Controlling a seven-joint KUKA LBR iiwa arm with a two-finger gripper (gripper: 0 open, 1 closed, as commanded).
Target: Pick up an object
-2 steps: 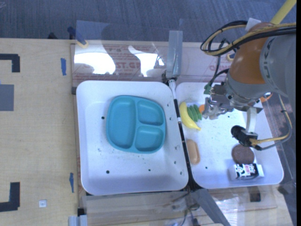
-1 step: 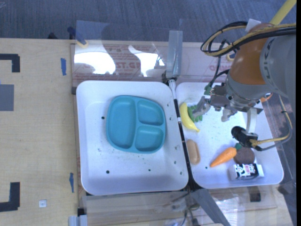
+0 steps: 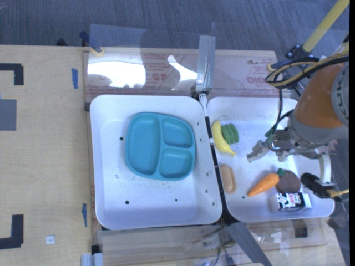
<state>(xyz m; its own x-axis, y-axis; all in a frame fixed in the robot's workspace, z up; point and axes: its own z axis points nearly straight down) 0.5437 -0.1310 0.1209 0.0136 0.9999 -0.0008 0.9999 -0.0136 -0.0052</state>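
wooden bench (image 3: 39, 165), two white bins (image 3: 111, 204)

Carrot (image 3: 264, 184), banana (image 3: 221, 138) and sausage (image 3: 227, 178) ring the right bin's (image 3: 244, 210) bare centre.

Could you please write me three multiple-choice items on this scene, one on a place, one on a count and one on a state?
1. Where does the blue tray lie? A) left bin B) right bin C) on the bench
2. How many compartments has it? A) two B) three C) five
3. How does the carrot stand with the gripper? A) between its fingers B) loose in the right bin C) on the tray

Answers: 1 A, it sits within the left bin. 2 B, one large, two small. 3 B, it lies below the gripper, beside a brown object.
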